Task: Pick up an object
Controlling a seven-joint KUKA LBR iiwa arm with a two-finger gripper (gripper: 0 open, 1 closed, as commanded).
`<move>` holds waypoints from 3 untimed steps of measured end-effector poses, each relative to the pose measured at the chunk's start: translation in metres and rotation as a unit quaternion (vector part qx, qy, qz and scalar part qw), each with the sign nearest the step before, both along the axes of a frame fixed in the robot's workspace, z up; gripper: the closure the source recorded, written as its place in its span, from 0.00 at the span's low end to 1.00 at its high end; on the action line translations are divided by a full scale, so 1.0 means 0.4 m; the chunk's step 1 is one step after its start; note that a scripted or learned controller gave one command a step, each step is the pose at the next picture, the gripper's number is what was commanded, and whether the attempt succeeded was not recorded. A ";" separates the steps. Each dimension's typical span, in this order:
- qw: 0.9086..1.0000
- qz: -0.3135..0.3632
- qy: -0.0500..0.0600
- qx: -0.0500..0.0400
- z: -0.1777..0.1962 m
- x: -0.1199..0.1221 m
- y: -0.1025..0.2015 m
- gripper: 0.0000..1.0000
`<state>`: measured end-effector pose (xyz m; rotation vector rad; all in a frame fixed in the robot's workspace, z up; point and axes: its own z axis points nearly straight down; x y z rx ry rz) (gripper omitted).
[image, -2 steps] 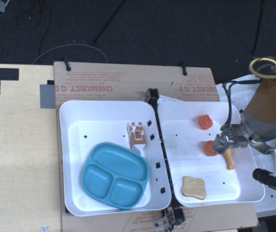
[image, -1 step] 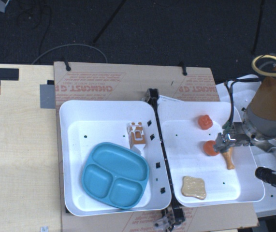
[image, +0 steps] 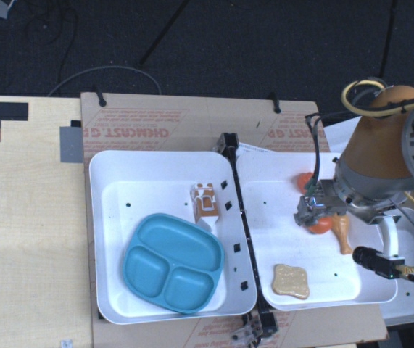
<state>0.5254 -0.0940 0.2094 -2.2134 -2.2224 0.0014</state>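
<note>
My gripper is low over the right bin, near its middle right. An orange-red object lies right under and beside it, and the arm hides part of that object. A second orange-red piece peeks out just behind the gripper. An orange stick-shaped object slants toward the front beside the gripper. A flat tan cookie-shaped piece rests at the bin's front edge.
In the left bin lie a blue divided plate and, behind it, a small orange and white toy. A black divider separates the two bins. Cardboard lies under the bins.
</note>
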 end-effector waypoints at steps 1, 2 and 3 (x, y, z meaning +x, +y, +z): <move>1.000 0.000 -0.001 0.000 0.027 0.016 0.119 1.00; 1.000 0.000 -0.001 -0.001 0.006 0.057 0.239 1.00; 1.000 0.000 0.000 -0.001 -0.007 0.096 0.365 1.00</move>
